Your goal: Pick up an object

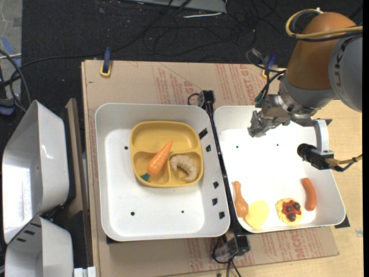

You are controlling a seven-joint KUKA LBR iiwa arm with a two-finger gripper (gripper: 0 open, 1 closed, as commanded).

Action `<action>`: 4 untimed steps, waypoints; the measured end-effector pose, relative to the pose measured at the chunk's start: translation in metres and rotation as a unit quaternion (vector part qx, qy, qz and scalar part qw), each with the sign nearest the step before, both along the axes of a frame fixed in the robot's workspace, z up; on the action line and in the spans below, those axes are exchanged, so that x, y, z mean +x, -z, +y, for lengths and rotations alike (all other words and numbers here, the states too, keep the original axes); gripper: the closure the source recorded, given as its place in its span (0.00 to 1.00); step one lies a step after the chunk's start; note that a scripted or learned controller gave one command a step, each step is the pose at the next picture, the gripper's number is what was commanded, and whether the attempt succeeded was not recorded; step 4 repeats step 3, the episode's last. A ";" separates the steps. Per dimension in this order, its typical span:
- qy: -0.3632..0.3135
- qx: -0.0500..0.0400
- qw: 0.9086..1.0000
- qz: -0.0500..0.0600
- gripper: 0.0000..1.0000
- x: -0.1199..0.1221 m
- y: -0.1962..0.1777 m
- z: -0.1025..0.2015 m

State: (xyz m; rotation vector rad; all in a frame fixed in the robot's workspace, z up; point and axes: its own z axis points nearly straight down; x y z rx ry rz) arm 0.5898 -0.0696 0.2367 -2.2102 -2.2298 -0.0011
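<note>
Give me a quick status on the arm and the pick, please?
Gripper over right bin, far end, nothing seen in it. Sausage, drumstick and other toy food lie at the near end, untouched. Nothing in the way.

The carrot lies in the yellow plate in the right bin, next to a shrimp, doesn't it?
Not quite: the camera view shows the carrot in the yellow plate next to the shrimp, but that plate sits in the left bin, not the right.

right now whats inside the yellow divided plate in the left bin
The yellow plate holds a toy carrot lying across its divider, green tip at the lower left, and a pale shrimp curled in the lower right compartment. The plate floor beneath them is covered.
</note>
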 end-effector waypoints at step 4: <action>0.000 0.000 1.000 -0.001 1.00 -0.013 -0.001 0.152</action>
